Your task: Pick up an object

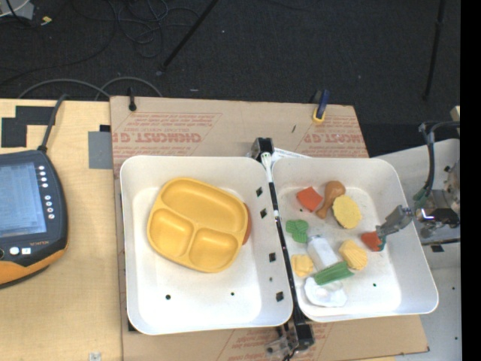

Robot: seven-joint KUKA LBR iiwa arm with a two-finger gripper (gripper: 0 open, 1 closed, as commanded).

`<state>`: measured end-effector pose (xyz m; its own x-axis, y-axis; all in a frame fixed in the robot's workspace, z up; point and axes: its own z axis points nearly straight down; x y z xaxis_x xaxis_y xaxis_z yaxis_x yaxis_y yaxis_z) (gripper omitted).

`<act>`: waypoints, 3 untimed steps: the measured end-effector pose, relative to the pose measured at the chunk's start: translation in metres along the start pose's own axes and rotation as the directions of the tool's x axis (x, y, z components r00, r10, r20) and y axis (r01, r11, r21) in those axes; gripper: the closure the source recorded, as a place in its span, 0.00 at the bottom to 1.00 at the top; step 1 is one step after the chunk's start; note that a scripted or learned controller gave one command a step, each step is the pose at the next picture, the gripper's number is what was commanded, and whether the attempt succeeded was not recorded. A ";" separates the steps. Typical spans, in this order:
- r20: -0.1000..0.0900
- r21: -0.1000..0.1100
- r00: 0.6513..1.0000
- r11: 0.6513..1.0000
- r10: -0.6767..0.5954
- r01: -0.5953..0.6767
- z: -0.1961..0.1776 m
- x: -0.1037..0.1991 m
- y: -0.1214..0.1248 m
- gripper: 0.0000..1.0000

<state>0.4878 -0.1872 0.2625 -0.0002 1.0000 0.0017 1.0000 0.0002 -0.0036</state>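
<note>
Gripper [381, 234] low in right white bin [409, 292], jaws' state unclear, beside small red toy piece [370, 241]: centre over it, then close squarely.

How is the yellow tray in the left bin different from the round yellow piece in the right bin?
The yellow tray is much larger than the round yellow piece. The tray has three compartments; the piece is one plain oval. The tray lies nearly alone in its bin; the piece lies among other toy foods, against a brown one. Both are yellow.
</note>
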 end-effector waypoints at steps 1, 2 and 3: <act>0.000 -0.004 1.000 1.000 0.000 0.000 0.179 0.015 -0.011 0.00; 0.000 -0.009 1.000 1.000 0.006 -0.006 0.162 0.011 -0.009 1.00; 0.004 -0.007 1.000 1.000 0.000 0.000 0.128 -0.012 0.039 1.00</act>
<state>0.5261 -0.1989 0.1346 0.0002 1.0000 -0.0019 1.0000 -0.0002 0.0030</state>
